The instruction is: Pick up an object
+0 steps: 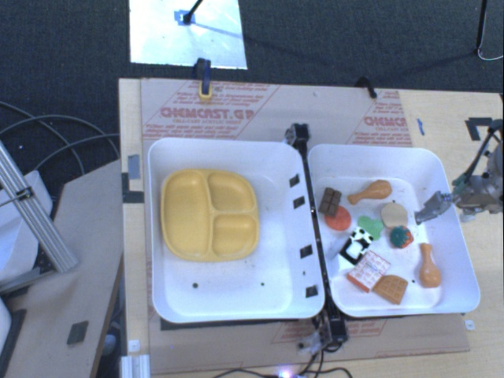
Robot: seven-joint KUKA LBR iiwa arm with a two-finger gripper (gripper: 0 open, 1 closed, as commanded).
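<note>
The right bin (425,164) holds several toy foods: a brown chocolate bar (330,201), a red round piece (339,220), a drumstick (370,191), a beige bun (394,213), a green piece (370,228), a teal and red ball (402,237), a black-and-white block (356,246), a checked wafer (368,270), an orange waffle (390,289) and a second drumstick (428,266). My gripper (435,205) reaches in from the right edge, hanging over the bin's right side, just right of the bun. Nothing shows between its fingers.
The left bin (181,290) holds a yellow divided plate (209,214). A black clip strip (309,227) joins the two bins. Cardboard (236,109) lies under them on the bench. A metal frame (31,211) stands at far left.
</note>
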